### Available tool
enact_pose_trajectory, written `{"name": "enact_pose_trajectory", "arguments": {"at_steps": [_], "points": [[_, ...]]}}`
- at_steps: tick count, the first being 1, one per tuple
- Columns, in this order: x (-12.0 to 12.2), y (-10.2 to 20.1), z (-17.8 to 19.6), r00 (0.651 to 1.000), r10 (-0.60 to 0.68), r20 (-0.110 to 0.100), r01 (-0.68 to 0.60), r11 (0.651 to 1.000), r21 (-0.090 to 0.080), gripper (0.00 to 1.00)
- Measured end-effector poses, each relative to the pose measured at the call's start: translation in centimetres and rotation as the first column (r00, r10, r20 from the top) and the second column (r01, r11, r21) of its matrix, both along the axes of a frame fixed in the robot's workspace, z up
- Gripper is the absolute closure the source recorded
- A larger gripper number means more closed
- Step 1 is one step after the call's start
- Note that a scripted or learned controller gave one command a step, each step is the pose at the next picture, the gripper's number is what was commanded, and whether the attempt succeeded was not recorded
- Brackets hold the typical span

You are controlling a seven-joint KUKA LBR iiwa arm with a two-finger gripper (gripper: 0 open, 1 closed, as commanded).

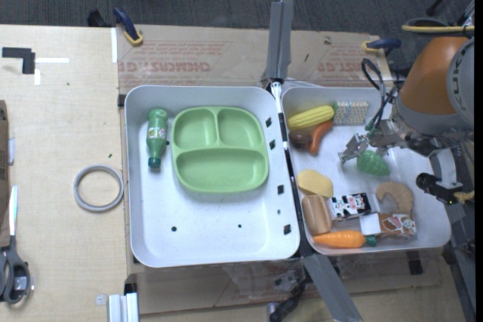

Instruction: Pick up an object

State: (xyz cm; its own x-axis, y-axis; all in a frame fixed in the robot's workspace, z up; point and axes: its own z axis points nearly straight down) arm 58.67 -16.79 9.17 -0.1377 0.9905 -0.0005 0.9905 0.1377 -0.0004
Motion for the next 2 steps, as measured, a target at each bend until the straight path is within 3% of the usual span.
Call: {"name": "enact_pose_trajectory", "arguments": {"at_steps": [1, 2], "points": [[0.0, -0.1, 0.9, 1.0, -0.003, 0.0, 0.003, 1.0, 0.0, 1.0], [1.2, -2.7, 3.5, 0.985, 0.172, 0.002, -0.172, 0.985, -0.001, 1.0]]}}
